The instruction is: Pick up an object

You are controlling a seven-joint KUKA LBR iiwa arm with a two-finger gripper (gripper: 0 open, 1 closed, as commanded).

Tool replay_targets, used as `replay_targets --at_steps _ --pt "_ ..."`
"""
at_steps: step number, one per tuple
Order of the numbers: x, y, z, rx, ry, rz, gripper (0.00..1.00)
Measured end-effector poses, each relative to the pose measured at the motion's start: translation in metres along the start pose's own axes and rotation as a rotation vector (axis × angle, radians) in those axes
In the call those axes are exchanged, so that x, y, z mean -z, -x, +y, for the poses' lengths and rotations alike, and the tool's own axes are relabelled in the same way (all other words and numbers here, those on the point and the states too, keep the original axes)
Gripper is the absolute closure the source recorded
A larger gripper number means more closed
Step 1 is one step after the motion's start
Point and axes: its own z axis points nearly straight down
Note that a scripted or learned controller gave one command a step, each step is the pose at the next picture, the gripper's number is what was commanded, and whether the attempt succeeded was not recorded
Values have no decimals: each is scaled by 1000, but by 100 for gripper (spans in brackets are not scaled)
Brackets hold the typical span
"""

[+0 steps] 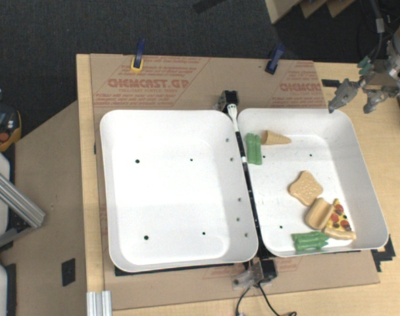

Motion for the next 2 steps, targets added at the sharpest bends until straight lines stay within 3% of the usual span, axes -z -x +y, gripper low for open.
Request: replay_targets --at_steps 1,2 --pt "147 -19 7 3 16 -5 0" --pt "221 -45 -96 1 -4 0 0"
